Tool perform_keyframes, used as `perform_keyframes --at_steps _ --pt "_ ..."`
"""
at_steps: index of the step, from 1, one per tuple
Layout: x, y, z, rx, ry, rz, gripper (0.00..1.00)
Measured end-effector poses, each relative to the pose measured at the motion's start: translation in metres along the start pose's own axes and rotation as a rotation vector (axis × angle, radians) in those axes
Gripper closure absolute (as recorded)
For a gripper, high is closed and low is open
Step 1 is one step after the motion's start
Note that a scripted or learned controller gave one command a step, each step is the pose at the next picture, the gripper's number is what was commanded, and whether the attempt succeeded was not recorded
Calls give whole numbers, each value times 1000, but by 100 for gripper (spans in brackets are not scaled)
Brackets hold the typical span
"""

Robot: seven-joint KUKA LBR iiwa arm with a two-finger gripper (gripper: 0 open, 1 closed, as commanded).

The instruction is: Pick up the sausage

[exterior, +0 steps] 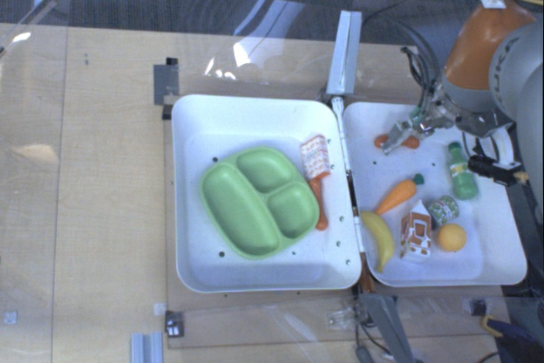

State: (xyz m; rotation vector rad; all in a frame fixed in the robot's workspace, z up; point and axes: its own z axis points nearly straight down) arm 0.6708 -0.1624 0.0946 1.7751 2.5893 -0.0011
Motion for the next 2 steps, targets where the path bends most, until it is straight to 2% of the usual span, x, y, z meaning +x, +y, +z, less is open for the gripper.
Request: perform_keyframes --at_steps 1,2 --pt "-1 2 -11 -10 -10 -5 100" --pt "87 34 -99 -7 0 260 100"
